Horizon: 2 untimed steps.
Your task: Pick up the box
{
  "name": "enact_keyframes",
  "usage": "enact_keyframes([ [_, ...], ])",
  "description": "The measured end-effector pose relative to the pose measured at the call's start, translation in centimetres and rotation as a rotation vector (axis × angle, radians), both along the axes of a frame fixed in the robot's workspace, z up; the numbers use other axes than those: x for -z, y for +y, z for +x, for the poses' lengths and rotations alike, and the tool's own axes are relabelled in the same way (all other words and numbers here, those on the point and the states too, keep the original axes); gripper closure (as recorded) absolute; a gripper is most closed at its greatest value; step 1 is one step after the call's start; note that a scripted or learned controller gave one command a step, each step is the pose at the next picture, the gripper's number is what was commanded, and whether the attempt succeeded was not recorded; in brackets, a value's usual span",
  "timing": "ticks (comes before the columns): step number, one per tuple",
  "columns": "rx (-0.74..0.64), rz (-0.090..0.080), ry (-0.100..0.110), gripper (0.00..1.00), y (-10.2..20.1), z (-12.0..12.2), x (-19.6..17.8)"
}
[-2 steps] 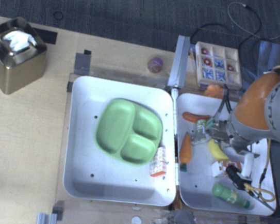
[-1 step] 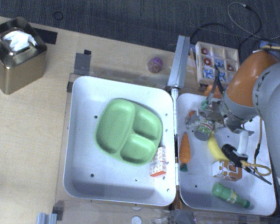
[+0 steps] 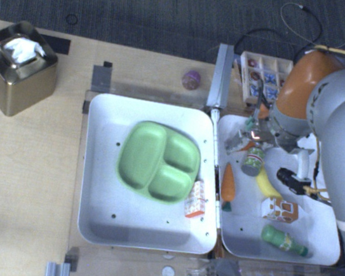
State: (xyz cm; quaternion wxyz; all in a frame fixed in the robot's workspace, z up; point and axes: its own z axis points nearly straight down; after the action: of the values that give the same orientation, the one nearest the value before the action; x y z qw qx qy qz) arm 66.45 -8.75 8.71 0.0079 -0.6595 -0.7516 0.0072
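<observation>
Looking down on 2 shallow white bins set side by side. Finding the gripper (image 3: 247,138) low over the rear left corner of the right bin (image 3: 241,238), just behind a small green-labelled can (image 3: 254,160). Cannot tell released from clenched for the claw.

Spotting 2 candidates for the task. First, a brown-and-white box (image 3: 280,210) lying flat on the right bin's floor toward the front, well apart from the gripper, between a yellow banana (image 3: 267,184) behind and a green bottle (image 3: 284,240) in front. Second, a white-and-red box (image 3: 196,200) in the left bin (image 3: 103,214), tilted against the right wall and just beside the edge of a green divided plate (image 3: 159,161).

Noting 1 carrot (image 3: 228,184) along the right bin's left wall, just across that wall from the white-and-red box.

Seeing, off the bins, a brass-coloured tissue box (image 3: 21,73) at the bench's far left, a small purple ball (image 3: 191,79) behind the left bin, and a tray of small packets (image 3: 262,77) behind the right bin.
</observation>
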Motion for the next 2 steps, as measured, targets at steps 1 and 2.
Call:
enact_keyframes([
  [1, -0.005, -0.002, 0.001, 1.0, 0.0, 0.0, -1.0],
  [2, -0.487, 0.003, -0.033, 1.0, 4.8, -1.5, -10.1],
])
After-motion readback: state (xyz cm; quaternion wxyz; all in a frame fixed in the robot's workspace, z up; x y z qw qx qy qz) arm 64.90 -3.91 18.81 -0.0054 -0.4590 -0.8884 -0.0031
